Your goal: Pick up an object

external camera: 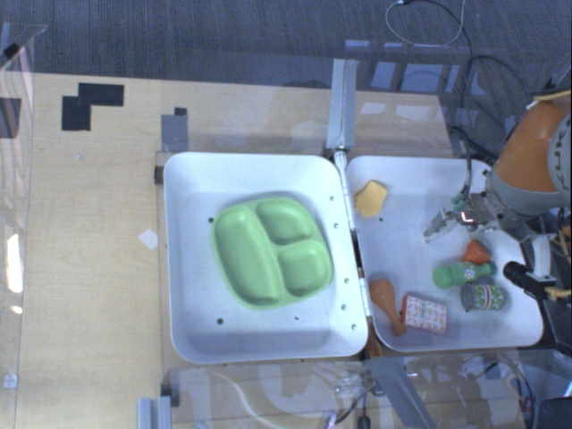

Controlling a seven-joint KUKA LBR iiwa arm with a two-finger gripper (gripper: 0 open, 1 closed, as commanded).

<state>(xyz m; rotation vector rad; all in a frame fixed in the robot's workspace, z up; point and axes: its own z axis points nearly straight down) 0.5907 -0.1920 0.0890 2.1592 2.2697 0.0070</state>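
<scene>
While the bench carries 2 shallow white bins side by side, their contents differ: the left bin holds 1 green tray with 3 compartments, lying near its centre, and the right bin holds 6 small objects. Counted out, these are 1 yellow block at about 10 o'clock in that bin, 1 orange piece and 1 green bottle touching each other toward 4 o'clock, 1 dark can just beside the bottle at 5 o'clock, 1 red patterned box at 6 o'clock, and 1 brown drumstick-shaped piece at 7 o'clock, against the bin's left wall. The grey arm with its orange band reaches in from 3 o'clock. Its gripper sits over bare bin floor near the centre, its 2 fingers slightly apart with nothing between them, apart from the orange piece lying toward 4 o'clock of it.
</scene>
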